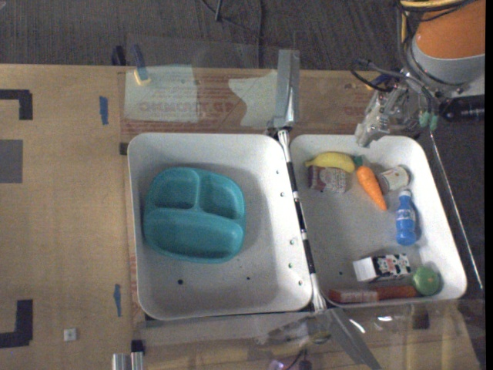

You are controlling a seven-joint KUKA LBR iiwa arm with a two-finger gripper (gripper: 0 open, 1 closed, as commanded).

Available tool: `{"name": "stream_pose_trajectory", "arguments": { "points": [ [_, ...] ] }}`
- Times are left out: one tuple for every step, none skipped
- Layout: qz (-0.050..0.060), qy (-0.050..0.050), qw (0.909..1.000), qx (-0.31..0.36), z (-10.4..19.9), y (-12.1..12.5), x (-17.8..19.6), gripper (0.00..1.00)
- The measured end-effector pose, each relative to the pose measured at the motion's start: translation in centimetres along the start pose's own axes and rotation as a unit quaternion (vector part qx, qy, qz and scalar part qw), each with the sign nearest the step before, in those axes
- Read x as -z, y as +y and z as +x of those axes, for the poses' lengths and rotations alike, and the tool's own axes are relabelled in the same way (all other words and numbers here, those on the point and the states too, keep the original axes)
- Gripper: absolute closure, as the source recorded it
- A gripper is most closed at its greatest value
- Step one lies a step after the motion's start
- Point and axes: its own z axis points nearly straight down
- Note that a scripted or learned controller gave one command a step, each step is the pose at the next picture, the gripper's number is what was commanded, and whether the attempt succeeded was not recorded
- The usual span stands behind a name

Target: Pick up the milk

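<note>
The milk (pixel 383 267), a small white carton with black cow patches, lies on its side near the front edge of the right bin (pixel 339 237). We see one green ball (pixel 426 280) just beside it at the front right corner, and one long reddish stick (pixel 373 293) along the front wall. One blue bottle (pixel 405 219) stands by the right wall; one carrot (pixel 371 186), one banana (pixel 332 161), one small can (pixel 329 179) and one cup (pixel 394 178) cluster near the back edge. The gripper (pixel 370 133) hangs over the bin's back rim, well apart from the milk; whether it is parted we cannot tell. The left bin (pixel 154 284) carries one teal, three-compartment plastic tray (pixel 193 214).
</note>
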Motion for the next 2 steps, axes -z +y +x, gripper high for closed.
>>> {"name": "stream_pose_trajectory", "arguments": {
  "points": [
    [0.000,0.002,0.9997,0.023,3.3,2.3,-0.1,1.00],
    [0.000,0.002,0.9990,0.045,5.7,4.3,-4.7,1.00]
  ]
}}
